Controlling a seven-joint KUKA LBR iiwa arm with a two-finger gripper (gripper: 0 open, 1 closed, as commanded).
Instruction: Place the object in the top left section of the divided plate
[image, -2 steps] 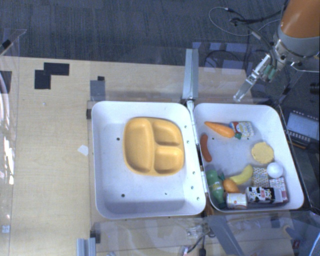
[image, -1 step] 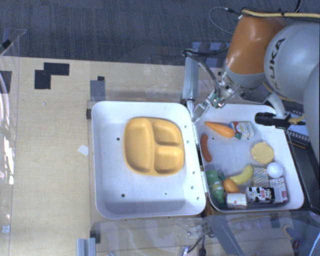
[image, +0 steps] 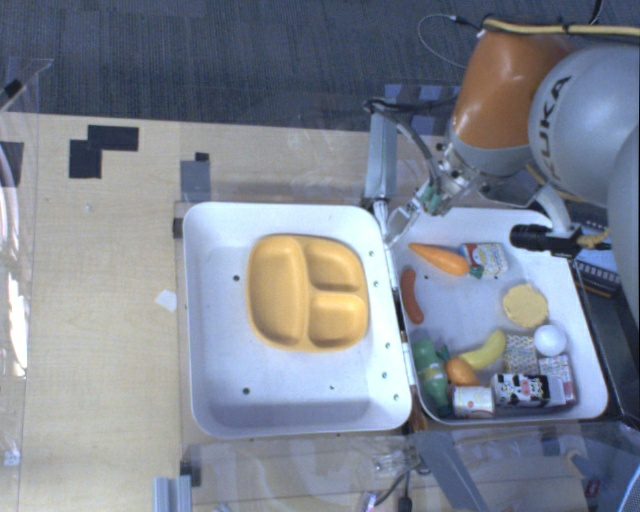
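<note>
a yellow divided plate (image: 305, 290) sits in the left bin (image: 215, 400). right of the plate, the gripper (image: 437, 196) hovers, grip state unclear, just above a carrot (image: 439, 259) in the right bin (image: 590, 395).

Just one fixed camera here, mounted up above the bench (image: 100, 300) and looking down at a slant, far enough back to catch both white bins (image: 210, 300) with the arm (image: 560, 90) coming in from the right.
</note>
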